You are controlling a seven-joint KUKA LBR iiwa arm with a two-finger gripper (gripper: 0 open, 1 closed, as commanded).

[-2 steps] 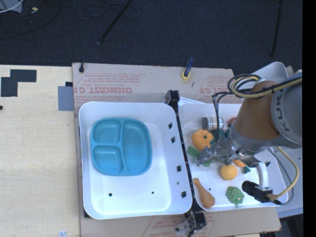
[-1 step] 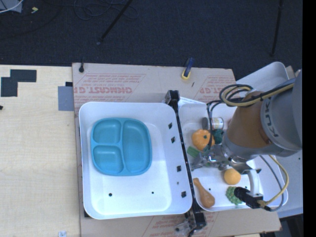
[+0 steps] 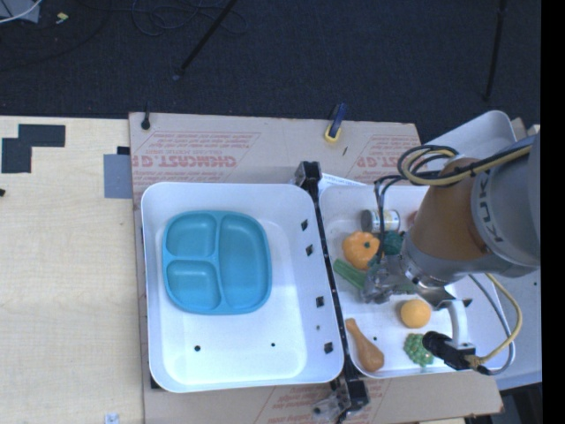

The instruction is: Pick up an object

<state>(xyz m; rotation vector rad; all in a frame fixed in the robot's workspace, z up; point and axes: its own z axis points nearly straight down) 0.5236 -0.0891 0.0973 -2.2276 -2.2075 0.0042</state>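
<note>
The right bin (image 3: pixel 340 203) holds an orange fruit (image 3: pixel 360 249) with a green piece (image 3: pixel 348 274) beside it, a small orange ball (image 3: pixel 415 313), a tan carrot-shaped piece (image 3: pixel 365 346) and a green knobbly item (image 3: pixel 418 350). My gripper (image 3: pixel 381 288) is lowered into this bin, just right of the green piece and below the orange fruit. The wrist hides its fingers. A small silver can (image 3: pixel 387 222) lies near the back of the bin.
The left bin (image 3: pixel 177 343) holds a blue divided plate (image 3: pixel 217 262). A black divider (image 3: pixel 320 263) runs between the bins. A blue and yellow clamp (image 3: pixel 335 124) sits on the cardboard's far edge. The arm's bulk covers the right bin's right half.
</note>
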